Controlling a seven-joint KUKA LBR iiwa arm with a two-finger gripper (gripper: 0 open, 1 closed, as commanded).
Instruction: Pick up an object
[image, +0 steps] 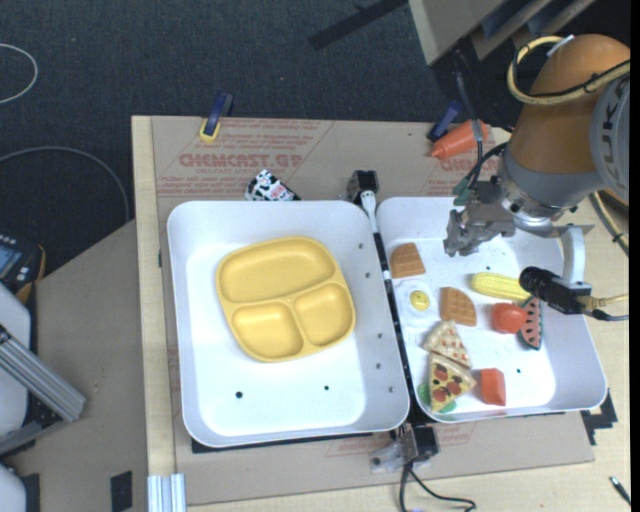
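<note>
Dark grey carpet surrounds a cardboard-topped bench (300, 150) printed with faded red lettering. Two shallow white bins sit on it side by side. Inside the left bin (200, 380) lies a yellow divided plate (285, 297) with three compartments, set slightly toward the bin's far side.

Small play-food pieces are spread across the right bin (570, 385). Near its far left corner rests a brown slice of toast (407, 261). Just in front of that sits a fried egg (418, 298), with a waffle piece (459, 306) beside it. Closer to the front edge lie a pale pizza wedge (449, 344), a colourful slice (446, 385) and a red block (491, 386). Toward the right side lie a yellow corn cob (499, 286), a red tomato (508, 318) and a watermelon slice (533, 322).

Reaching in from the right, the grey arm with its orange band (570, 85) hangs over the far part of the right bin. Its gripper (466, 236) points down above bare white floor, between the toast and the corn, with nothing visibly between its fingers. I cannot tell whether those fingers are spread or pressed together.

On the bench behind the bins rest a blue and yellow clamp (214, 117), a black and white cow toy (269, 187) and an orange carrot-like piece (458, 141).
</note>
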